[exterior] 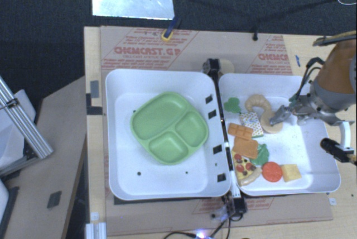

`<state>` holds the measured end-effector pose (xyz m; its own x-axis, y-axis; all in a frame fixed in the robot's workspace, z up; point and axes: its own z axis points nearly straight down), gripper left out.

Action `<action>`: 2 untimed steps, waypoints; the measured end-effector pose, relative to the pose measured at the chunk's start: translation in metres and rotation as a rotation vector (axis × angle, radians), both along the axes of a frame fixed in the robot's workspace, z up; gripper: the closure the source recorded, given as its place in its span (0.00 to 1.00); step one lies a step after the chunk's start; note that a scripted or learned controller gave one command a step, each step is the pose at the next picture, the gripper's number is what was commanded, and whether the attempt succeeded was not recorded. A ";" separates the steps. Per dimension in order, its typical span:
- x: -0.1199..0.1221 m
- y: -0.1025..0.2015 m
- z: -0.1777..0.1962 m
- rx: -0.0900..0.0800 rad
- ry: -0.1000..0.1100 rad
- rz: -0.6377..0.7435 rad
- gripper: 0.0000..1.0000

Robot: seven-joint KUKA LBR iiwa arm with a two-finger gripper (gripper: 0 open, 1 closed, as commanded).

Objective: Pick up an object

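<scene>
The right bin [312, 176] holds several toy foods. Among them are a tan croissant [257, 101], a pale round bun [271, 126], a green broccoli piece [231, 104], a patterned cracker [252, 123], an orange waffle [240, 130], a pizza slice [246, 168], a red tomato [272, 171] and a yellow cheese cube [290, 172]. My gripper [279, 116] reaches in from the right and sits low over the bun's upper right edge, just right of the croissant. Nothing is seen lifted.
The left bin [120, 176] bears a green divided plate [169, 128]. A black-hinged wall [221, 126] separates the two bins. An orange cracker [246, 147] and a green leaf [261, 153] lie mid-bin. The right bin's bare floor [312, 143] lies under my arm.
</scene>
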<state>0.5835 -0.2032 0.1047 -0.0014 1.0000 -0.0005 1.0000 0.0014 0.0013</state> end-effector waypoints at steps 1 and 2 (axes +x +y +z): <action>0.004 0.000 -0.014 0.001 -0.006 0.001 0.00; 0.006 -0.001 -0.002 -0.004 -0.017 0.001 1.00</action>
